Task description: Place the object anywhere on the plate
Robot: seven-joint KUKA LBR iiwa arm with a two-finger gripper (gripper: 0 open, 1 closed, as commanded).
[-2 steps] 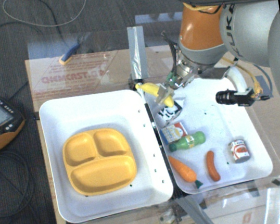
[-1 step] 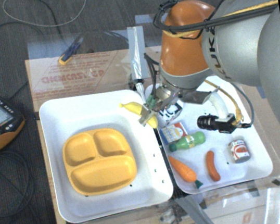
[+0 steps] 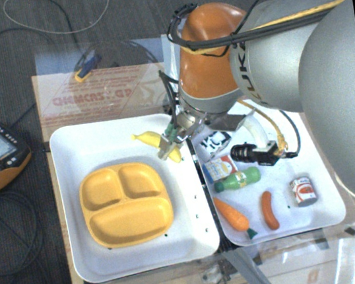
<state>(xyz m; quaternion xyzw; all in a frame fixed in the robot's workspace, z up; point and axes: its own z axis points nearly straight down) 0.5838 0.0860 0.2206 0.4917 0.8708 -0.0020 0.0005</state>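
A yellow plastic toy banana (image 3: 151,139) is seen lying in the left shallow white bin (image 3: 81,253), at about one o'clock from the yellow three-compartment plastic plate (image 3: 127,203) and apart from it. The claw (image 3: 172,140) of the grey arm with the orange band (image 3: 210,46) is placed at the banana's right end; whether it is open or closed on the fruit cannot be told. In the right shallow white bin (image 3: 326,215) are laid an orange toy carrot (image 3: 232,215), a red sausage (image 3: 268,210), a green bottle (image 3: 238,179) and a small red can (image 3: 303,190).
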